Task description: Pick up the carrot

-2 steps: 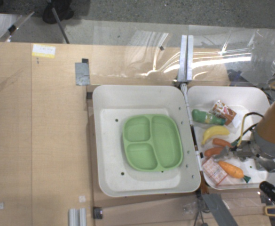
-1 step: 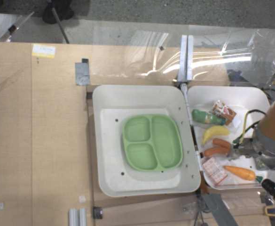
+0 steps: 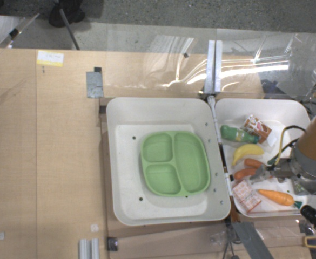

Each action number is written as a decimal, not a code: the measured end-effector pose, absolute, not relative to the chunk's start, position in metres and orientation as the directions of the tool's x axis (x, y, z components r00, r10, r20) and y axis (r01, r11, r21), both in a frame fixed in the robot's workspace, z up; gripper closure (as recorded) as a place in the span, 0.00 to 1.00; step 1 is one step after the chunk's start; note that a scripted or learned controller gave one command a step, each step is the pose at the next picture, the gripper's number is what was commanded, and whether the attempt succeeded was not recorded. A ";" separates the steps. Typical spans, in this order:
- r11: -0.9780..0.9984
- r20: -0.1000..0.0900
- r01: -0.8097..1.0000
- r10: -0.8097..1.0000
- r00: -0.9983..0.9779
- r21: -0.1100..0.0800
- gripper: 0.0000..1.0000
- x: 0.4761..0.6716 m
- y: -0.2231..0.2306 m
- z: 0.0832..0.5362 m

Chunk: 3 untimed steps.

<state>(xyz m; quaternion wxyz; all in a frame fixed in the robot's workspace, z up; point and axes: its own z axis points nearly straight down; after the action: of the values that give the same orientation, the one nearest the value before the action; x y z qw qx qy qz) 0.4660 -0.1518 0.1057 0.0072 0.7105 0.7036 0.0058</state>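
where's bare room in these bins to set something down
The left bin has a bare white border all around the green plate, widest on its left. The right bin is crowded: bottle, banana, carrot, packets and the hand; only its top strip is free.

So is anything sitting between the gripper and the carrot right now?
Nothing visible does. The gripper sits low in the right bin, and the carrot lies just below it in view, with bare bin floor between. The pink packet lies beside the carrot, to its left.
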 end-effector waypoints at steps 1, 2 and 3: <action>0.327 -0.003 0.945 0.945 -0.326 0.003 0.00 0.461 -0.180 0.091; 0.326 -0.006 0.945 0.945 -0.326 0.009 1.00 0.463 -0.181 0.102; 0.554 -0.005 0.832 0.832 -0.554 0.005 1.00 0.494 -0.139 0.131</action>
<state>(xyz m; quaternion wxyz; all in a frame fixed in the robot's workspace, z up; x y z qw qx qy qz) 0.4937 -0.1394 0.1307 0.0034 0.4720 0.8816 0.0009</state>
